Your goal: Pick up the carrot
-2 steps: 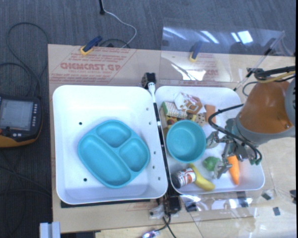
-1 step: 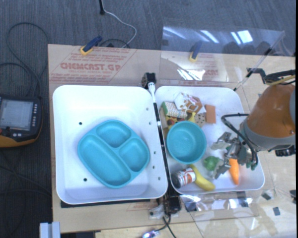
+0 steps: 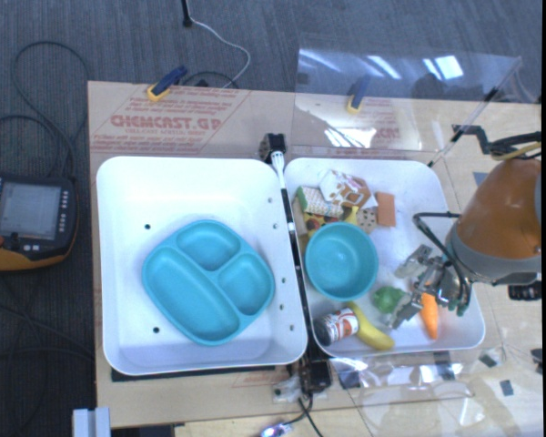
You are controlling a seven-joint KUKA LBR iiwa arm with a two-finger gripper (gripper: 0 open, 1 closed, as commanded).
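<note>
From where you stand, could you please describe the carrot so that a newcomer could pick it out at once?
Look in the right bin, at its near right corner, beside the gripper. The carrot lies there, right of the yellow banana and the green vegetable: the only small, tapered, bright orange piece.

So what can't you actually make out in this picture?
- Gripper: fingers too blurred to tell open from shut.
- Carrot: its top end is hidden by the gripper, so contact is unclear.
- Small items behind the bowl: too small to identify.
- Arm: cut off by the right edge.
</note>
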